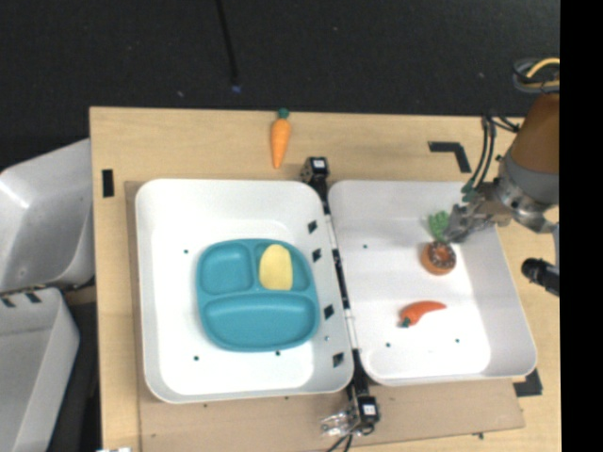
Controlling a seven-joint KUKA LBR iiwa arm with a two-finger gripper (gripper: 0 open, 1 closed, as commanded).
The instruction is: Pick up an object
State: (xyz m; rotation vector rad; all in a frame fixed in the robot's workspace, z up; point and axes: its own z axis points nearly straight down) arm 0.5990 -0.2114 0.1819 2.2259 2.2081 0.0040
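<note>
Progress looks slight so far: nothing is lifted yet, as far as the camera view shows. The jaws (459, 222) sit low over the right bin (490, 347), with a small round brown thing topped with green (438, 252) directly at their tips and probably the target. Whether they stand wide, narrow or closed on it I cannot tell (the tips are too small and dark to read), and the object appears to rest on the bin floor. A red chilli (420, 313) lies a little below the jaws, apart from them. Far to their left, a blue tray (236, 323) in the left bin (160, 365) carries a yellow piece (275, 267); a toy carrot (280, 139) lies on the bench (188, 139). Closing securely and raising remain.
</note>
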